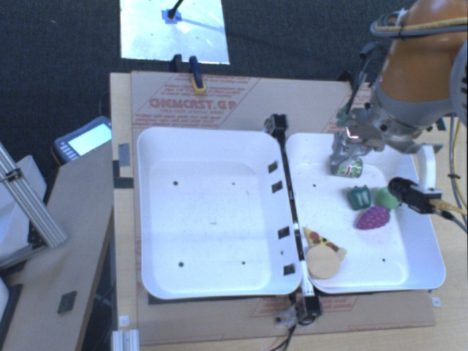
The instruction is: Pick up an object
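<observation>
My gripper (344, 154) hangs low over the back of the right bin (420, 269), right above a small silvery can with a green label (349, 169), and seems to touch its top. In front of the can lie a dark green block (359, 197), a light green round piece (386, 198) and a purple bunch of grapes (373, 218). Near the bin's front left corner, a pizza slice (322, 240) rests beside a tan round cookie (324, 263).
The left bin (212, 210) lies alongside, with a black clipped divider (287, 196) between the two. A black part with an orange cable (414, 194) juts from the arm over the right bin's right side. The arm's bulk (424, 57) looms at the back right.
</observation>
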`<state>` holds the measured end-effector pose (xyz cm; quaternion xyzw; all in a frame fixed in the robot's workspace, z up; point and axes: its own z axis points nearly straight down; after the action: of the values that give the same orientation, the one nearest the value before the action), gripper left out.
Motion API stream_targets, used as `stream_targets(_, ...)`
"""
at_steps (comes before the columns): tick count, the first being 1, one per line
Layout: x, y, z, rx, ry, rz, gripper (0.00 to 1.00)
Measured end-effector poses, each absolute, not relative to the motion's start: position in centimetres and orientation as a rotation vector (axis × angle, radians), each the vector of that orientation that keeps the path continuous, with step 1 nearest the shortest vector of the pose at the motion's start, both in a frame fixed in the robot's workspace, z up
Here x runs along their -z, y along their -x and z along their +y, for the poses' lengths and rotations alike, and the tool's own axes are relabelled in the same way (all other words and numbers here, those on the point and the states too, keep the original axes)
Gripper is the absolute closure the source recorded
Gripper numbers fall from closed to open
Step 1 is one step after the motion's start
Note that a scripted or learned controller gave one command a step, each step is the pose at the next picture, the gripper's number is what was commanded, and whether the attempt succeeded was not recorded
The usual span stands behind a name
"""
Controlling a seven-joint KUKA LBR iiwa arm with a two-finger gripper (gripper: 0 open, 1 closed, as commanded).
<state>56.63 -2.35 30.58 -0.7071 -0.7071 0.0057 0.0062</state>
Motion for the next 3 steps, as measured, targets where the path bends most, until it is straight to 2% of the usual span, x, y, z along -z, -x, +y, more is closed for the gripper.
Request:
stream_targets(1,-37.9,-59.8,0.2,0.012,2.218,-2.234,1.00)
stream_targets(2,-35.5,-50.8,-0.1,-0.002,2.219,-2.220,1.00)
stream_targets(3,-48.6,-51.3,3.2,0.023,2.221,-2.238,1.00)
